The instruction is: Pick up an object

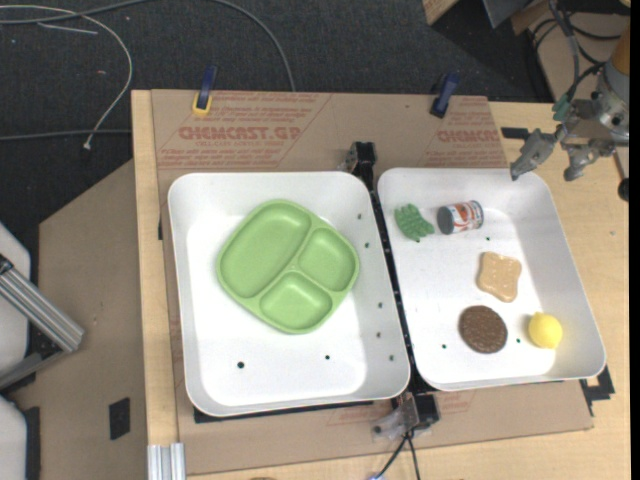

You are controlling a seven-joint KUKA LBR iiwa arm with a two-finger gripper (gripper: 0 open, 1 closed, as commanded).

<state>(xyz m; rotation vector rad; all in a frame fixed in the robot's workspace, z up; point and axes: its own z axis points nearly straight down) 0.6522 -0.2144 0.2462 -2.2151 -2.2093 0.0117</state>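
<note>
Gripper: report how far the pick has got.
Done: nothing is lifted. The can, green leaf, toast, cookie and lemon all lie in the right bin. In hand: the gripper, open, hangs over the bin's far right corner. Left: descend, grasp, lift.

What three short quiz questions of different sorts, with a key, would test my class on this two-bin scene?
1. True or false: the green divided plate lies in the left bin.
2. Which item lies nearest the gripper? A yellow lemon B small can C brown cookie
3. Fill in: the toast slice lies in the ___ bin.
Key: 1 true; 2 B; 3 right.
</note>
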